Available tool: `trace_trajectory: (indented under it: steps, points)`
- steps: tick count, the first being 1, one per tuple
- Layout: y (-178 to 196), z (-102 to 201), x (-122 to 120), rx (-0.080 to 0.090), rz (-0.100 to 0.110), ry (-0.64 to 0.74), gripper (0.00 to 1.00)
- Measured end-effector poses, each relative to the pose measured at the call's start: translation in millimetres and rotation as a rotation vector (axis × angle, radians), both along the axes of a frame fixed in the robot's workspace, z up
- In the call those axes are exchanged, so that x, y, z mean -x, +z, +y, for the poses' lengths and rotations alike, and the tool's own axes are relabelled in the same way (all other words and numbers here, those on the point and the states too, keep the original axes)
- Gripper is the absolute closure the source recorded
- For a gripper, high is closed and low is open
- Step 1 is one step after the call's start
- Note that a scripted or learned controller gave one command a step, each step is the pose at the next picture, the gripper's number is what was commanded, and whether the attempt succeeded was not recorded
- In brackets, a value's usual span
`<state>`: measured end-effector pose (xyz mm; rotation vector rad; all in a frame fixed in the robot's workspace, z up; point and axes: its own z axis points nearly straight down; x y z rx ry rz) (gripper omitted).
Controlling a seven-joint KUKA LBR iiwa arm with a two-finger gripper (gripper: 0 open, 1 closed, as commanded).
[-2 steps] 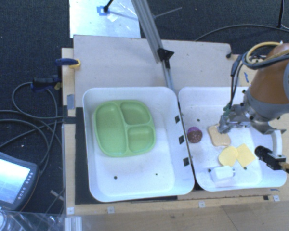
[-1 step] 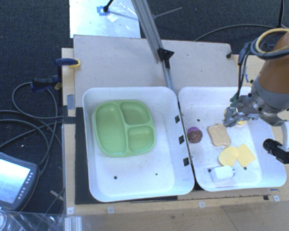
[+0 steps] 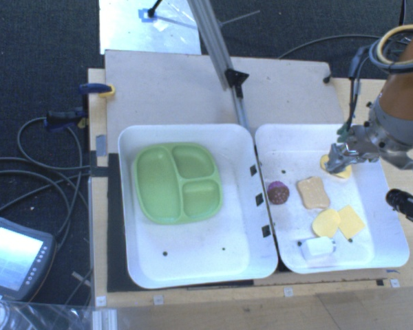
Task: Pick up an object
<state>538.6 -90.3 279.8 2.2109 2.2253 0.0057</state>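
Note:
My gripper (image 3: 337, 160) hangs over the upper right part of the right bin (image 3: 378, 253), directly above a small yellow piece (image 3: 341, 173) that peeks out beneath it. In that bin also lie a tan cracker-like slab (image 3: 312, 192), a dark purple round piece (image 3: 278, 193), two yellow pieces side by side (image 3: 338, 222), and a white block (image 3: 318, 247) near the front. The metal fingers point down and left; nothing shows between them.
The left bin (image 3: 144, 253) holds a green divided plate (image 3: 179, 182). A grey pole (image 3: 213, 40) slants down to the ridge between the bins. A blue clamp (image 3: 96, 89) and cables sit at the bench's left edge, with a pendant (image 3: 14, 253) lower left.

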Motion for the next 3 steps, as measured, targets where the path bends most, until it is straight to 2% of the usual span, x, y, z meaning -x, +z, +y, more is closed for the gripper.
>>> trace_trajectory:
  steps: [1,3]
  points:
    - [-19,47,-11,-0.002,0.006,0.003,1.00]
    - [-28,172,-26,-0.003,0.004,0.006,1.00]
